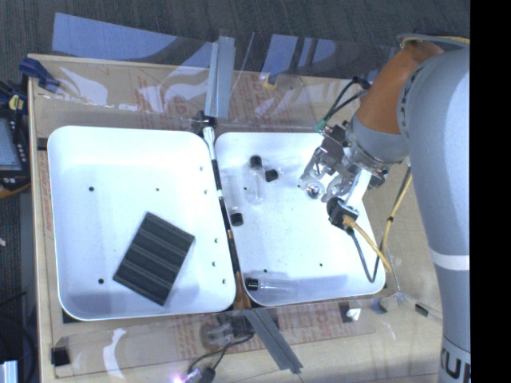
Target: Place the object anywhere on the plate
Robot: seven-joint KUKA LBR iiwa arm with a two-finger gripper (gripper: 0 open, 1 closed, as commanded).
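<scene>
The gripper (318,183) hangs over the right bin (351,282) near its far right corner; whether it grips anything I cannot tell. One dark ridged plate (154,258) lies in the left bin (72,146). Two clear tubes: one (275,282) at the right bin's near edge, one (255,183) beside the gripper.

We look down at a slant from above the bench (160,337). Both bins lie within our frame.
</scene>
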